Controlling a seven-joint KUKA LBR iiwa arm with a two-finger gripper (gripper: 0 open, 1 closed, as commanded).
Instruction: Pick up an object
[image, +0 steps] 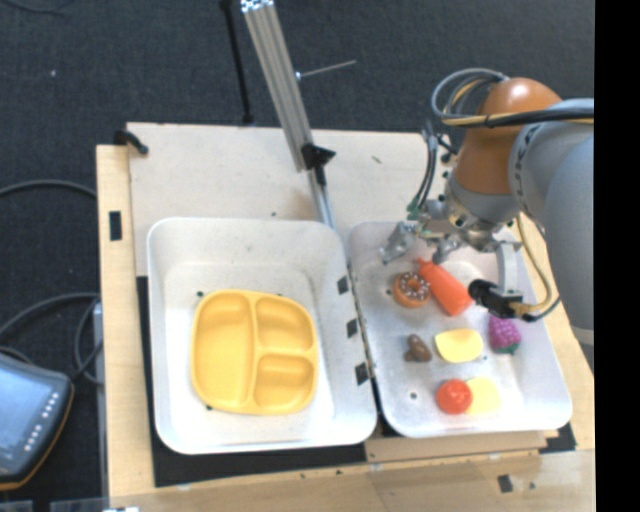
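Note:
In the right bin lie several toy foods: an orange carrot, a brown-glazed donut, a purple grape bunch, a small brown piece, a yellow wedge, a red tomato and a pale yellow block. My gripper hangs over the back of this bin, just above and behind the carrot and donut. Its fingers are spread open, with nothing between them.
The left bin holds a yellow divided plate. A slanted metal pole rises from the bench behind the bins. Cables loop around the arm's wrist at the right.

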